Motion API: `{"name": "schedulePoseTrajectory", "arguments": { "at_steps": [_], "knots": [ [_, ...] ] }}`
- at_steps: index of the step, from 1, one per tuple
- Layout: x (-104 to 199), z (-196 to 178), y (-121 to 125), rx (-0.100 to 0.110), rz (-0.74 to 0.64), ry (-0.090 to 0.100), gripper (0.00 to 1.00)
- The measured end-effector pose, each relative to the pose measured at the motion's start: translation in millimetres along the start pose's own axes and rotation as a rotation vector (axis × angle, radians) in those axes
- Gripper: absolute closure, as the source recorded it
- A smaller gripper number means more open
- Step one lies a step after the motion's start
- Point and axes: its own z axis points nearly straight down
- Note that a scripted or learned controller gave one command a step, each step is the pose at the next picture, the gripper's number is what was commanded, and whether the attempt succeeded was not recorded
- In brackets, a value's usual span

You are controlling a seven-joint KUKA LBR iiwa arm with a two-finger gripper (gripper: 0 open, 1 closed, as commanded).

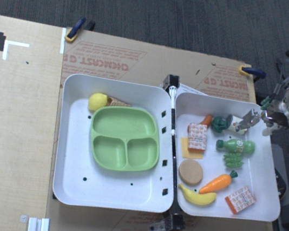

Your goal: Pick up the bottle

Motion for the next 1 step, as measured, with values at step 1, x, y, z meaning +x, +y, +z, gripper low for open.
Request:
{"name": "schedulePoseTrajectory", "arguments": {
  "at_steps": [1],
  "knots": [
    [-0.3,-9.6,0.4,-0.001,-0.002,-0.001,1.0]
  ]
}}
